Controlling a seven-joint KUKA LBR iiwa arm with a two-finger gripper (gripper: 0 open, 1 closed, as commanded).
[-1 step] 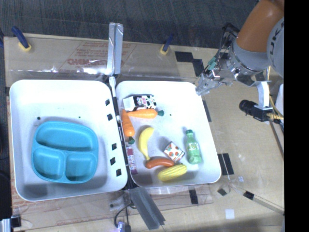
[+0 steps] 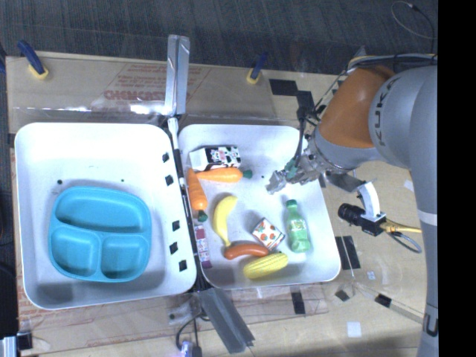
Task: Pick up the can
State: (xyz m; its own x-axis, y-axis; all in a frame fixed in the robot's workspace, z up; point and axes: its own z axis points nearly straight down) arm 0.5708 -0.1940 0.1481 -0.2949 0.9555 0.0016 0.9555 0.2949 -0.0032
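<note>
Claw (image 2: 280, 180) low over right white bin (image 2: 318, 270), near its right wall, just above green bottle (image 2: 297, 227); cannot tell how it is set. Can: long red-and-white cylinder (image 2: 201, 244) lying along right bin's left wall, below orange carrot (image 2: 196, 192), beside yellow banana (image 2: 223, 217). Blue divided tray (image 2: 100, 233) in left bin (image 2: 30, 199).

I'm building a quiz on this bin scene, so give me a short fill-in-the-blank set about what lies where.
1. The blue divided tray lies in the ____ bin.
2. The green bottle lies in the ____ bin.
3. The banana is ____ in colour.
4. The gripper hangs over the ____ bin.

Missing words: left; right; yellow; right
</note>
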